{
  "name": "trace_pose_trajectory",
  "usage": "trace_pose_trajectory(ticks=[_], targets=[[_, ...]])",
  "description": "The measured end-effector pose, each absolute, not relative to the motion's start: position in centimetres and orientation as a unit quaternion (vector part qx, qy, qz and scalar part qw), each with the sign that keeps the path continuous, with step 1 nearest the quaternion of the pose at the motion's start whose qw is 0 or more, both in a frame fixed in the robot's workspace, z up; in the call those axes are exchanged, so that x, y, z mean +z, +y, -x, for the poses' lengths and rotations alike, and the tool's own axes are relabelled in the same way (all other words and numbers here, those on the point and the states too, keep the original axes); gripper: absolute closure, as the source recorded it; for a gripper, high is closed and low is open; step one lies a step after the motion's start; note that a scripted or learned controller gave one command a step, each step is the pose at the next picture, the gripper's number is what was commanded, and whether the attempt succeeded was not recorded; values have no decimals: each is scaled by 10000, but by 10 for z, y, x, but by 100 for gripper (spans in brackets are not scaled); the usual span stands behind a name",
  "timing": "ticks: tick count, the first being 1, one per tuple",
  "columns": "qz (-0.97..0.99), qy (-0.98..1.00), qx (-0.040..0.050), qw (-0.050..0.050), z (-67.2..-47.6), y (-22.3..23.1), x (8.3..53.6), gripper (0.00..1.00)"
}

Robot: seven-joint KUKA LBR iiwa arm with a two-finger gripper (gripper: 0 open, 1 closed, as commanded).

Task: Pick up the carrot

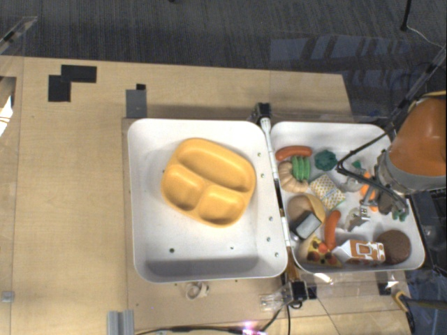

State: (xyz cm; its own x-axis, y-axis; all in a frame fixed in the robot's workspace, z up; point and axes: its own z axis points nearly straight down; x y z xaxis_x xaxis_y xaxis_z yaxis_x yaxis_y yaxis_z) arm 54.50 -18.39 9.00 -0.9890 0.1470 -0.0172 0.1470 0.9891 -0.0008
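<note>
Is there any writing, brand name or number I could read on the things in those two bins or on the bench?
No text can be read in this view.
Orange and white carton in the right bin: it bears printed patches, too small and blurred to read.
Patterned packet in the same bin: a dotted print, no legible words.
Black patches on the bench: plain shapes, no lettering.
Yellow divided plate: unmarked.
</note>
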Motion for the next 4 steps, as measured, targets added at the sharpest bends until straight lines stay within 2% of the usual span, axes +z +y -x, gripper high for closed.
trace_pose_trajectory(ticks=[1,2,3,4], targets=[[-1352,9908,-12,34,-658,-206,88,0],[-1689,9856,0,63,-610,-190,89,0],[-1092,9940,-6,79,-544,-205,90,0],[-1970,9804,0,74,-597,-199,89,0]])
